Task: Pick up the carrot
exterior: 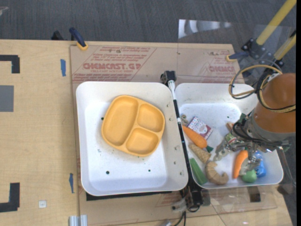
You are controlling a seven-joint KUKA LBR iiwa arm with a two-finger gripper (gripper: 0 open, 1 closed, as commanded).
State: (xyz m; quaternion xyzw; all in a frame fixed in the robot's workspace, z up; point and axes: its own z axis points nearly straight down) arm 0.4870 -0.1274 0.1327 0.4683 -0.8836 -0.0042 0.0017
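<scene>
1. The carrot lies flat in the right bin, slanted, with its green end toward the bin's middle; it is just beside a red-and-white packet.
2. The gripper hangs low over the same bin, well to the right of that carrot. Whether it is open or closed cannot be told, as dark wrist parts and cables blur it.
3. A second orange tapered piece is seen at the gripper, next to a green lump. It may be the piece being aimed at; no grip on it can be confirmed.
4. The toys look like smooth moulded plastic. The carrot's cone shape is judged likely to roll or slip if pinched near the tip.
5. A yellow divided plate, glossy and rounded, sits in the left bin on the table.
</scene>
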